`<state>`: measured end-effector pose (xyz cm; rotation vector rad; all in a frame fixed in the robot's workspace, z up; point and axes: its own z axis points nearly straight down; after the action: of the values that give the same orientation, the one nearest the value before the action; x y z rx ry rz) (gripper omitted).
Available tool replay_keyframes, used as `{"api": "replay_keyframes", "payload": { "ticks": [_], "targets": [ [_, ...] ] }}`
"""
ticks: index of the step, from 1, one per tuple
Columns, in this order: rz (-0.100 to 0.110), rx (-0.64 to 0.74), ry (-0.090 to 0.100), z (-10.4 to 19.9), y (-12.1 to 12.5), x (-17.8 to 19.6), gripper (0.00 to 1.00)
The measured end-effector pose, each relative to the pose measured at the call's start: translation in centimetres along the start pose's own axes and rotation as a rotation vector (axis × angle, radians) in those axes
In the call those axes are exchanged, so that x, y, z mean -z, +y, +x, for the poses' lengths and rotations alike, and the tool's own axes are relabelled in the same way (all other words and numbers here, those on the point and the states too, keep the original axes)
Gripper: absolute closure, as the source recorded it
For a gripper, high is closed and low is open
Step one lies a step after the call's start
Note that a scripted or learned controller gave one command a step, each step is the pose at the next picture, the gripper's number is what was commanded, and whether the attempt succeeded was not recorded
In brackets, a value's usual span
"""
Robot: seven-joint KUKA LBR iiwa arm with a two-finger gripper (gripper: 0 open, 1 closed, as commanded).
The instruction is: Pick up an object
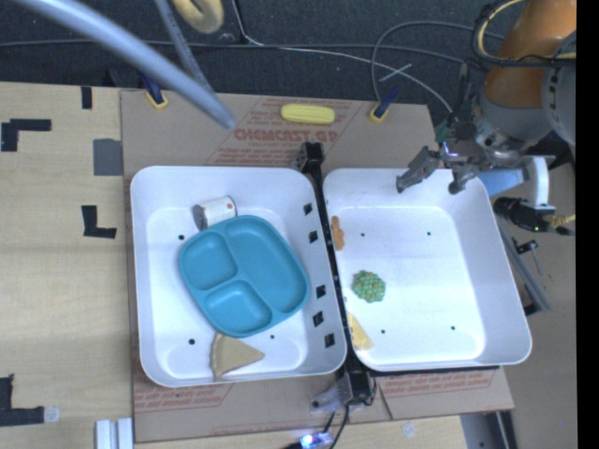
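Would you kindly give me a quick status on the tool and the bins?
Tool open, holding nothing, over the right bin's far rim. Green lump loose mid-bin. Blue tray in the left bin. Path unobstructed.

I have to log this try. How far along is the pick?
Nothing looks done. The gripper hangs open over the right bin's far rim, nothing between its fingers. The green ball lies on that bin's floor and the blue tray in the left bin. Descent, grasp and lift remain.

Arm (524, 54) reaches in from the right, wrist angled down-left, gripper (432, 175) with its 2 fingers (412, 176) spread apart, holding nothing.
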<state>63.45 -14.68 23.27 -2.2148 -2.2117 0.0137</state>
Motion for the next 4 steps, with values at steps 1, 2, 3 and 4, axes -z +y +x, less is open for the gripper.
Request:
{"api": "replay_keyframes", "payload": {
  "ticks": [1,2,3,4],
  "targets": [
    [-0.013,0.003,-0.002,0.0,0.2,0.8,0.00],
    [-0.010,0.004,-0.003,0.0,1.1,-3.9,0.00],
    [-0.008,0.002,-0.003,-0.5,0.8,-8.5,0.00],
    [-0.008,0.004,-0.002,0.4,0.8,-13.4,0.00]
  ]
}}
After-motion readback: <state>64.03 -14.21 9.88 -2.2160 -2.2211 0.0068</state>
